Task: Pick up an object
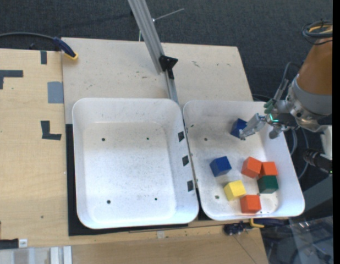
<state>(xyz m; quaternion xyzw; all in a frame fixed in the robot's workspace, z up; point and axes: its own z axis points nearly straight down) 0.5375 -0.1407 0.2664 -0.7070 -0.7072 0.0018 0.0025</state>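
Your two-finger gripper [251, 126] is hanging over the right white plastic bin [211, 114] near its far right corner, fingers closing on a small blue block [238, 127]. Another blue cube [220, 165] is sitting mid-bin; orange, green and yellow cubes are crowding its near right corner.

Even, diffuse light is falling from overhead, leaving the two white bins [131, 164] looking bright without blowing out. Soft shadows are gathering under the bin rims toward six o'clock. The pale worktop [27, 147] is showing no glare. Detail is looking slightly soft and grainy throughout, with the dark floor [225, 15] at twelve o'clock reading noisy.
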